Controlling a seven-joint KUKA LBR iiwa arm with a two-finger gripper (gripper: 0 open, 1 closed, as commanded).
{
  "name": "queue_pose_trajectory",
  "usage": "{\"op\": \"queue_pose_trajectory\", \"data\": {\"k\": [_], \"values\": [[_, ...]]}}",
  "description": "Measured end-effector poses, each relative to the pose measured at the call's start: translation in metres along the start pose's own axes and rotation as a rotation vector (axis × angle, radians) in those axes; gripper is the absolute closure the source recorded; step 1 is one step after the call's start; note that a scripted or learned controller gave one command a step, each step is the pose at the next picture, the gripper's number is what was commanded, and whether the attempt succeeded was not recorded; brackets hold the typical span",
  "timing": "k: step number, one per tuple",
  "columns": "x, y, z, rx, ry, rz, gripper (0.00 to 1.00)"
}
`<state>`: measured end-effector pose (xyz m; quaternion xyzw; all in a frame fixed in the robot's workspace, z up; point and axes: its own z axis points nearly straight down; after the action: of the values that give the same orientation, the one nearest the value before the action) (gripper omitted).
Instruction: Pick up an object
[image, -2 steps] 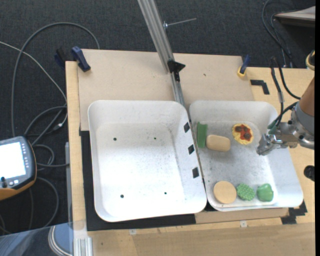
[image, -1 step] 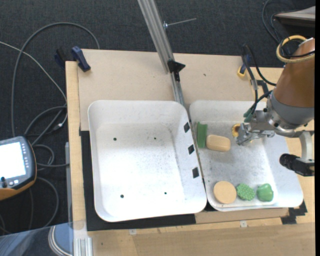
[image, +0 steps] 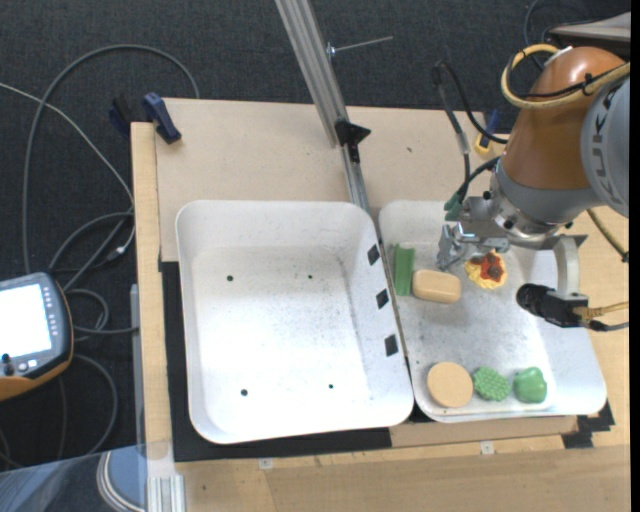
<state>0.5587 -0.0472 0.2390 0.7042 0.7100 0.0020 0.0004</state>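
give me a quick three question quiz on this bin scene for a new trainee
1. True or false: the gripper hangs over the right bin.
2. Which lies along the near edge of that bin beside the tan disc? A) two green pieces B) a blue cup C) a red ball
3. What lies just left of the tan oval block?

Key: 1 true. 2 A: textured green piece and green lump. 3 the green bar.

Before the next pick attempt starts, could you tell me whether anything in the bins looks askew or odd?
Mostly no. The only oddity is the green block, which leans against the right bin's left wall instead of lying flat.
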Motion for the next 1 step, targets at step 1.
{"op": "queue_pose_trajectory", "data": {"k": [1], "values": [[0.0459, 0.0313, 0.0056, 0.0, -0.001, 0.002, 1.0]]}}
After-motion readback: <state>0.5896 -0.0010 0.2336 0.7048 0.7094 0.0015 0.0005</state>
